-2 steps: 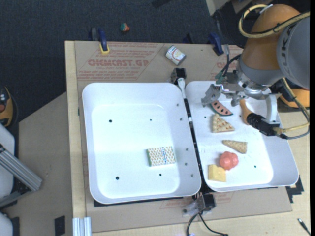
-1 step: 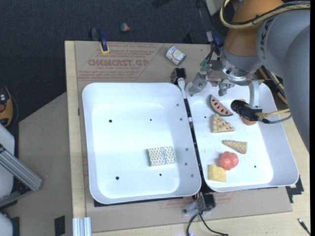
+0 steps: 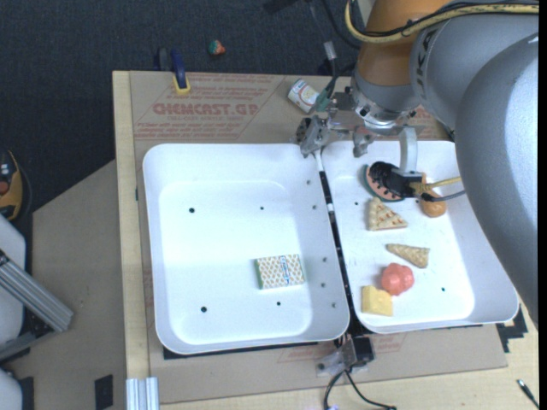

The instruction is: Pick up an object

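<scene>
No single target is named, so every loose item is a candidate. Most lie in the right bin (image 3: 466,254): a dark oval piece with a pink rim (image 3: 379,180) at the far end, a brown lump (image 3: 434,207) just beside it, then a waffle-textured triangle (image 3: 385,216), a tan wedge (image 3: 408,253), a red ball (image 3: 397,278) and a yellow block (image 3: 377,301) touching the ball at the near end. They sit loose and mostly apart, probably scattered so each can be gripped alone. The left bin (image 3: 171,229) holds one patterned block (image 3: 279,272), well clear of its walls. The gripper (image 3: 336,139) hangs over the far end of the seam between the bins, nearest the oval piece and holding nothing visible. Whether its fingers are spread or pressed together I cannot tell. Judgement: approach stage, no grasp made. Both bins rest on a printed board (image 3: 214,105) covering the worktop.
</scene>
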### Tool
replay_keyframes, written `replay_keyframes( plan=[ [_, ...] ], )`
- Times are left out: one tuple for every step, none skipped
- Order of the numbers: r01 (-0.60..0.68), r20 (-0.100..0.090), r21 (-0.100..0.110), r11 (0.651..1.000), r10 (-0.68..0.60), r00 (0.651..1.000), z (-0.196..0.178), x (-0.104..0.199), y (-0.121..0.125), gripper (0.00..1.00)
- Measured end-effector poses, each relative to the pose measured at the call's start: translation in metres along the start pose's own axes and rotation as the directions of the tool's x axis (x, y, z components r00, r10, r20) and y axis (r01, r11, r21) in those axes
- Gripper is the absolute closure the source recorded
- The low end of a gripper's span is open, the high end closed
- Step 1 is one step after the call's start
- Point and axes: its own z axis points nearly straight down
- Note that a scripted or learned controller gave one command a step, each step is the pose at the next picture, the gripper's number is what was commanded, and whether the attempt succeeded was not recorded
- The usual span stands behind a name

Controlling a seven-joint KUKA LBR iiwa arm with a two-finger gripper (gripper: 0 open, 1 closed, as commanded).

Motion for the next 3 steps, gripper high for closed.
replay_keyframes(
  plan=[
    [-0.003, 0.003, -0.002, 1.0, 0.003, 1.0, -0.011, -0.003, 0.0, 1.0],
    [0.003, -0.002, -0.018, 1.0, -0.003, 1.0, -0.181, 0.057, 0.002, 1.0],
    [-0.014, 0.006, -0.009, 1.0, 0.014, 1.0, -0.266, -0.048, -0.026, 1.0]
  ],
)
